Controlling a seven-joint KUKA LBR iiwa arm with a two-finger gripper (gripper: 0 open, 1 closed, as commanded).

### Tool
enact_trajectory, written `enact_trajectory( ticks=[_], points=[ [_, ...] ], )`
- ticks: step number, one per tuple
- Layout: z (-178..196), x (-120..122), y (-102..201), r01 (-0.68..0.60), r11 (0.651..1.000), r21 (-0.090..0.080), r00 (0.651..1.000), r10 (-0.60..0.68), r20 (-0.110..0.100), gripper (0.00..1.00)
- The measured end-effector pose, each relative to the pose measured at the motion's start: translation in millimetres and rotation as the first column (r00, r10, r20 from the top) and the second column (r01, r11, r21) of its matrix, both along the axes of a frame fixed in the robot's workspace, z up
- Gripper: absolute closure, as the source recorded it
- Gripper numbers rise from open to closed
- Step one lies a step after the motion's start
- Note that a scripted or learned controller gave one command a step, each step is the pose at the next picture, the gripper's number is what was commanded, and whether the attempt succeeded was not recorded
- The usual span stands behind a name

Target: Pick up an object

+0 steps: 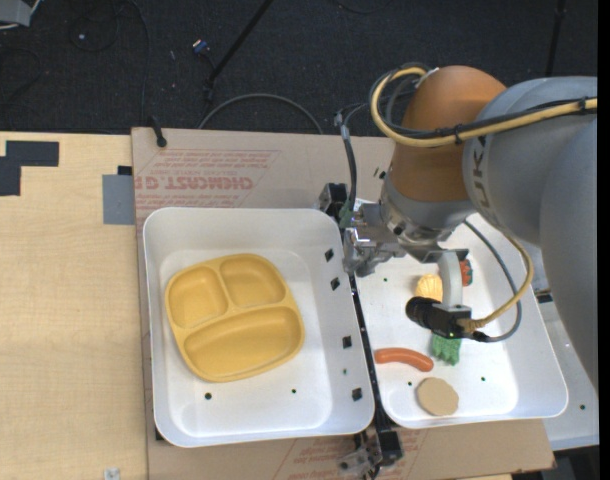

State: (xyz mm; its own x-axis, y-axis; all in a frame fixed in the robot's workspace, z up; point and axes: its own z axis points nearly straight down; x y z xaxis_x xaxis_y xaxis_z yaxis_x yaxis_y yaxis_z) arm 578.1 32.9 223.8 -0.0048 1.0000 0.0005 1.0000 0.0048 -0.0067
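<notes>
Currently the tool (370,251) hangs over the right-hand bin (530,393), near a sausage (403,358). Whether it is spread cannot be told.

The arm (455,148) hides the right bin's (500,373) far edge and partly covers a yellow toy (429,287) and a green toy (446,350).

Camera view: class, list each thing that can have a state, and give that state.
Plate, right way up, flat in the left bin.
Sausage, lying loose in the right bin.
Tan disc, lying flat, loose, same bin.
Green piece, partly hidden, same bin.
Yellow piece, lying in the same bin.
Gripper, low at the right bin's left side; grip unclear.
</notes>
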Motion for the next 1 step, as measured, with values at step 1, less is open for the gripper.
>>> enact_trajectory(
  ticks=[1],
  points=[
    [8.9,13.0,52.4,-0.001,1.000,0.001,1.000,0.001,0.002,1.00]
  ],
)
